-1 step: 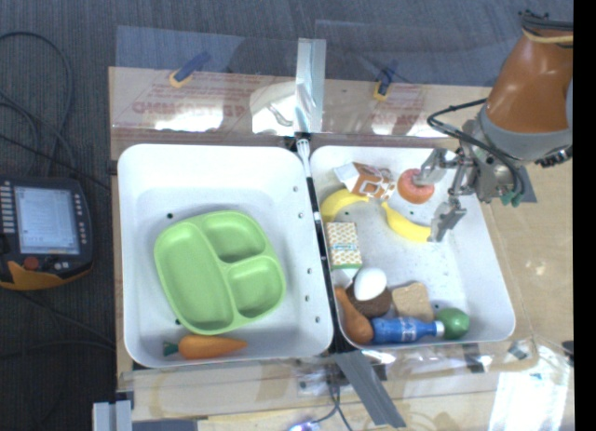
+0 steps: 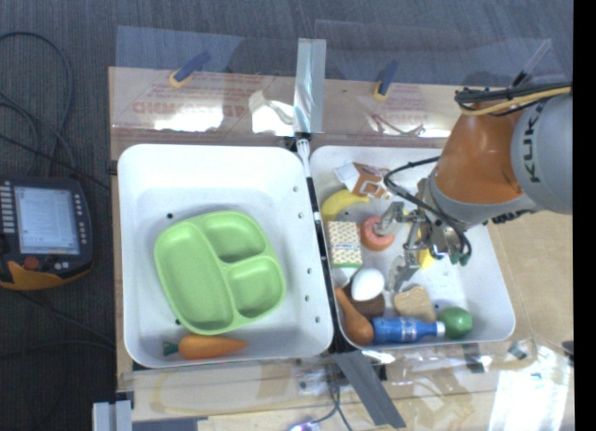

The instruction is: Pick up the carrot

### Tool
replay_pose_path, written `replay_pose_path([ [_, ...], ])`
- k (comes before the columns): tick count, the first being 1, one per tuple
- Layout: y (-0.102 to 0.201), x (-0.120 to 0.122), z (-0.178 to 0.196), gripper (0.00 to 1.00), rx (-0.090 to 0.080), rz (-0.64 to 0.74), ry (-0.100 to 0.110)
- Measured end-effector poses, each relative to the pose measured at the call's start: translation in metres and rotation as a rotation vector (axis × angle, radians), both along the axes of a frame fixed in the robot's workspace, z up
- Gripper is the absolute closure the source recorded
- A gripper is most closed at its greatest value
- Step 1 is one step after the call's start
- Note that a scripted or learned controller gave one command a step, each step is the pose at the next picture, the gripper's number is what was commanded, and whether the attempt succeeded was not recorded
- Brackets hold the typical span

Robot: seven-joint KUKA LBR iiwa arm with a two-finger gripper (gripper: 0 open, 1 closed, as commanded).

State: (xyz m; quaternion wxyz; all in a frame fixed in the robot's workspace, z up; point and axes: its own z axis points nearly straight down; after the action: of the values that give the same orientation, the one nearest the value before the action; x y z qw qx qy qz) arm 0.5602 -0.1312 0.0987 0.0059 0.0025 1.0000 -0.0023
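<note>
Still at the approach step: gripper low in right bin, grip state unclear. Carrot at near edge of left bin, beside green plate. Next, probably: cross left, descend over carrot.

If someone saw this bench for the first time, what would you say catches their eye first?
Probably the bright green divided plate in the left bin, with the carrot lying just below it by the bin's near wall. Next comes the grey and orange arm reaching in from the right, its gripper low over the right bin, which is crowded with toy food and a blue bottle.
</note>
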Motion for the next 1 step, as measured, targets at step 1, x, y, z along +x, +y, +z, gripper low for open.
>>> replay_pose_path([
  [1,0.0343,0.0235,0.0181,0.0,0.006,-0.203,0.008],
])
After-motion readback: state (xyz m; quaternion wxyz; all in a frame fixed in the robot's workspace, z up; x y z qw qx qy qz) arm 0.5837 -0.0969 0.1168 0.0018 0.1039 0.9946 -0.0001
